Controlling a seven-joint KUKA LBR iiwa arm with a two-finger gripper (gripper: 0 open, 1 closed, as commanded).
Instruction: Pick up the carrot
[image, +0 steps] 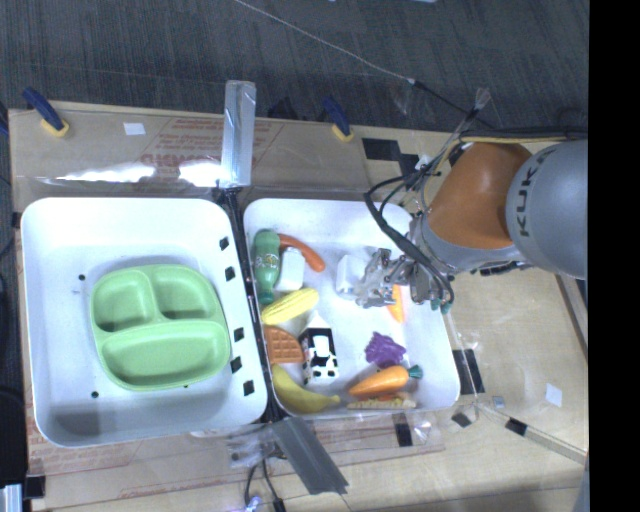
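Risk of a grab on the wrong toy, with fingers (381, 285) of untellable spread hanging over an orange scrap (397, 304) just beside them and carrot (380, 381) lying apart, nearer the camera, crowded past a purple toy (384, 350).

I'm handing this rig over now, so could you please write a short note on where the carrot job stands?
Gripper: low in the right bin, with an orange sliver beside its fingers; I cannot tell whether it grips anything.
Carrot: lying near the right bin's front wall, next to the purple toy, apart from the gripper.
Done: nothing visible yet.
Left: move to the carrot, grasp it, lift.
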